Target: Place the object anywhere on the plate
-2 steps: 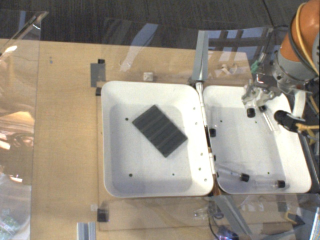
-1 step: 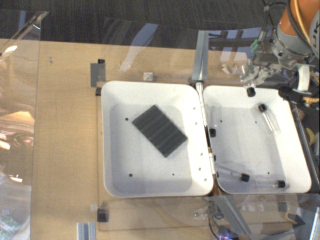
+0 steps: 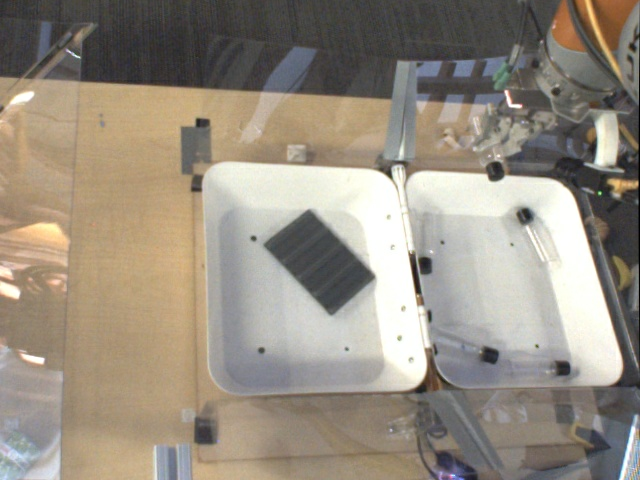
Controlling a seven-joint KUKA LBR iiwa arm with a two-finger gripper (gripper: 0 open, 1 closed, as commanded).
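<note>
1. Two shallow white bins are seen side by side on a light wooden counter point(image 3: 120, 268), their inner edges touching along the middle.
2. In the left bin point(image 3: 225, 368) a dark grey ribbed plate point(image 3: 319, 261) lies flat, turned at a slant, roughly in the middle of the bin floor.
3. In the right bin point(image 3: 590, 368) three clear tubes with black caps are found.
4. One tube point(image 3: 537, 234) lies near the far right corner, slanted.
5. A second tube point(image 3: 465, 348) lies near the front left part of that bin, and a third tube point(image 3: 535, 365) rests just beside it along the front wall.
6. None of the tubes touches the plate; all are kept in the other bin, well apart from it.
7. The arm point(image 3: 600, 18), grey with an orange band, is seen at the upper right, beyond the far rim of the right bin.
8. The pincer point(image 3: 503, 128) hangs over the counter behind that bin; whether it is apart or together cannot be told, and nothing is seen in it.
</note>
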